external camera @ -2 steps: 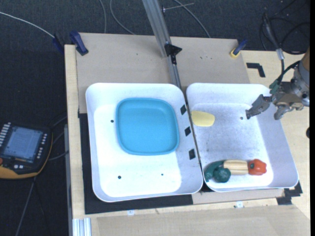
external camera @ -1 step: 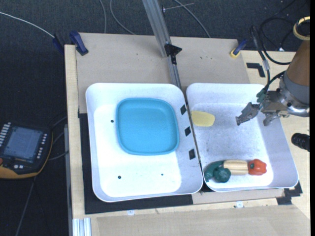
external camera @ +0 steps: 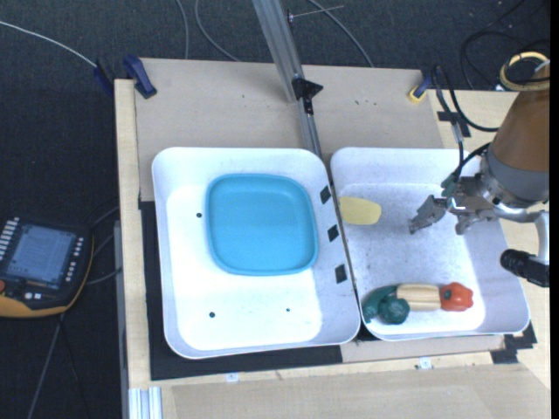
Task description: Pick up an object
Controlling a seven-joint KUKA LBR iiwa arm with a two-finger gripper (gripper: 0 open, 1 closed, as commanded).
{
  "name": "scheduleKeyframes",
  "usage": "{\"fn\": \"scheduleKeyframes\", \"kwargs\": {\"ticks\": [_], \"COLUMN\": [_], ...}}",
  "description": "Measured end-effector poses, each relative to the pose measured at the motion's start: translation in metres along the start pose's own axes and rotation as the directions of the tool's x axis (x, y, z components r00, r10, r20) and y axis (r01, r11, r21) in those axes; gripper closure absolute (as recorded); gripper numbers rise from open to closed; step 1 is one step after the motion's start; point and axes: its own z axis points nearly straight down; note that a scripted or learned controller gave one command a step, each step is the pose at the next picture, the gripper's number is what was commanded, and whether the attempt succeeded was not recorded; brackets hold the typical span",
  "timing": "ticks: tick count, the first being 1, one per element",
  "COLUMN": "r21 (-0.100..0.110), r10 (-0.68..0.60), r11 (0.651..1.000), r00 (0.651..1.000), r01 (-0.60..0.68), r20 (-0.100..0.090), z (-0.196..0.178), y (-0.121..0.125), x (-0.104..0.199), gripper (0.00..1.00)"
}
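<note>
The table (external camera: 262, 103) holds two white bins. The left bin (external camera: 175, 234) carries a blue plate (external camera: 262, 223). In the right bin (external camera: 393, 173), the gripper (external camera: 445, 215) hangs with fingers apart, holding nothing. The yellow piece (external camera: 360, 210) lies near; it looks flat, so the fingers could slip off.

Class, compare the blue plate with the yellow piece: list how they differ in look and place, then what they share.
The blue plate is large, a rounded square with a raised rim; the yellow piece is small and flat-looking. The blue plate lies in the left bin; the yellow piece lies in the right bin, near its left wall. Both rest on a bin floor, untouched by the pincer.
</note>
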Motion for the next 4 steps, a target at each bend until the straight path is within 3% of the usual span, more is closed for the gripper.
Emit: {"fn": "scheduleKeyframes", "kwargs": {"ticks": [1,2,3,4], "r21": [0.0,-0.005,-0.008,-0.006], "r10": [0.001,0.0,0.0,0.0], "r11": [1.0,1.0,1.0,1.0], "r00": [1.0,1.0,1.0,1.0], "r01": [-0.001,0.0,0.0,0.0], "r20": [0.0,0.001,0.002,0.001], "z": [0.043,0.031,-0.022,-0.042], "y": [0.0,0.001,0.011,0.012], "x": [-0.005,-0.005,-0.008,-0.008], "gripper": [0.0,1.0,1.0,1.0]}}
